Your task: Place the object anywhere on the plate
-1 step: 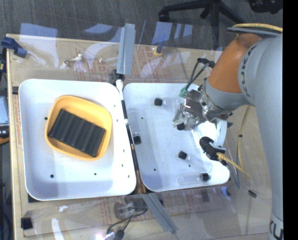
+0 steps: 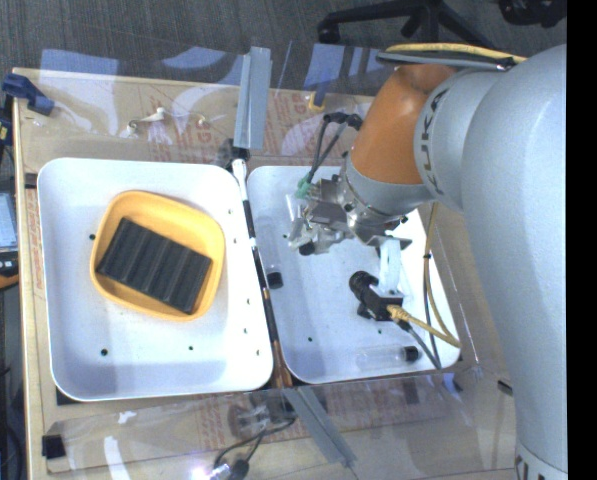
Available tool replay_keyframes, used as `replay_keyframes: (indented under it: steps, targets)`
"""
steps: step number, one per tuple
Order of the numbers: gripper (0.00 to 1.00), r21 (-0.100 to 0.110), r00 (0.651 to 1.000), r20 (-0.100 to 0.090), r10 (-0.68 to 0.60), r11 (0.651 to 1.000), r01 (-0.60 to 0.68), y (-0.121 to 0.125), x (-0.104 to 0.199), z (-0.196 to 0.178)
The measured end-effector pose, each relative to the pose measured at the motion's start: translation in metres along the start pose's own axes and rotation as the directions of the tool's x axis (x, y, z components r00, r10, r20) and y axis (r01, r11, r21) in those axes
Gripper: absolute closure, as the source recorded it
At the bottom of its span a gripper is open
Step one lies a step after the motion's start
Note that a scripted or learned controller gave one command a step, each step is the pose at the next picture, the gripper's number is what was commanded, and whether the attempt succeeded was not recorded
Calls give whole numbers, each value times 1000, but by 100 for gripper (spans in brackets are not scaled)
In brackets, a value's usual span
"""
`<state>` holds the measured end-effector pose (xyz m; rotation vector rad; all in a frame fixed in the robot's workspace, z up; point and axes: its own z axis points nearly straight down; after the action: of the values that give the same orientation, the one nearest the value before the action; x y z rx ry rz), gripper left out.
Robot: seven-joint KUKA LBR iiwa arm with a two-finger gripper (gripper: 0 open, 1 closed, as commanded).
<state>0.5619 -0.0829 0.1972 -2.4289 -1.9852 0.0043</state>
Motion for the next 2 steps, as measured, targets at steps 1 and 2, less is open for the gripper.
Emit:
replay_keyframes:
  steps: [1,2]
  targets:
    - [100,-2,996,1,-85,996,85,3,48,6]
    - [100,-2,990,2,-144,990,144,-12,120,6]
